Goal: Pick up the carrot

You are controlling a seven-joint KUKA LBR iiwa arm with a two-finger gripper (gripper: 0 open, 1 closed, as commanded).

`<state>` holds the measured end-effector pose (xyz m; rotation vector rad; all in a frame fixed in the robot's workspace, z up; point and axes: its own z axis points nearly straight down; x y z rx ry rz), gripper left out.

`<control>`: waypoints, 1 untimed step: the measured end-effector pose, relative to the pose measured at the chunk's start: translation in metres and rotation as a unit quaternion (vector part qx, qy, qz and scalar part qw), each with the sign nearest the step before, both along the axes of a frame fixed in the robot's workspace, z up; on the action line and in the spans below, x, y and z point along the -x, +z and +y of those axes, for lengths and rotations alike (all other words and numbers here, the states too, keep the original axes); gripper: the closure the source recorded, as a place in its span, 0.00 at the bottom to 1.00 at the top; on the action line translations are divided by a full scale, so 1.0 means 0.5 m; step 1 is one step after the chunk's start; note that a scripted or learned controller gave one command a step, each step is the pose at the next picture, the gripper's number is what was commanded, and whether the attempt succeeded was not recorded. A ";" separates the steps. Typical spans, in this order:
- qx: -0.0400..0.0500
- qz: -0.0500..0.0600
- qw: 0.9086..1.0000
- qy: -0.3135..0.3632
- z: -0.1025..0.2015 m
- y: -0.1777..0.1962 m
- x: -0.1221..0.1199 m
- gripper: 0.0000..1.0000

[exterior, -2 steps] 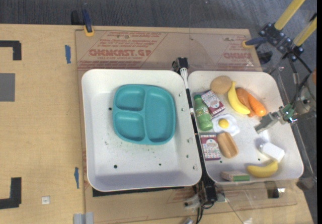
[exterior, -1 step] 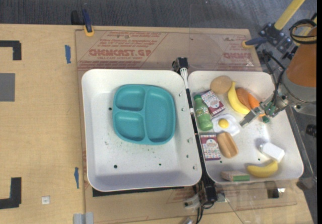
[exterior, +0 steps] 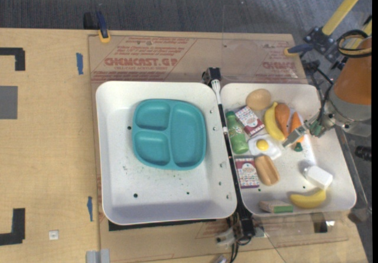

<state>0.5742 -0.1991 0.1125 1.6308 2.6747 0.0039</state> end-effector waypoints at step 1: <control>0.000 0.000 0.997 -0.082 0.009 -0.049 -0.051 0.00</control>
